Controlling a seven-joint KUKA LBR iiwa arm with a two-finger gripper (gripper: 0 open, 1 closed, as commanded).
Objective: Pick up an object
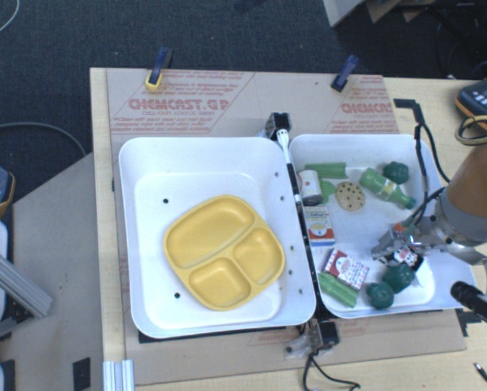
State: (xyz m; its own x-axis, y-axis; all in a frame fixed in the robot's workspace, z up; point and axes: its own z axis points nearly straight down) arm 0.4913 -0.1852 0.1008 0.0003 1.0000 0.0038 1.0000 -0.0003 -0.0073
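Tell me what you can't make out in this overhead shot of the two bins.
- End effector, camera view: small and blurred against clutter; open or shut is unclear.
- Red-and-white item beneath it: partly covered by the end effector, so contact can't be judged.
- Arm: cut off by the right edge.
- Red carton and small can: print too small to read.

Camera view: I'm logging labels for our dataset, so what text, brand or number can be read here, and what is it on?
"CHEMCAST GP", red, printed repeatedly on the brown board under the bins; cut off on the right.
Red and white packet in the right bin: print too small to read.
White carton: label blurred.
Small can: label unreadable.
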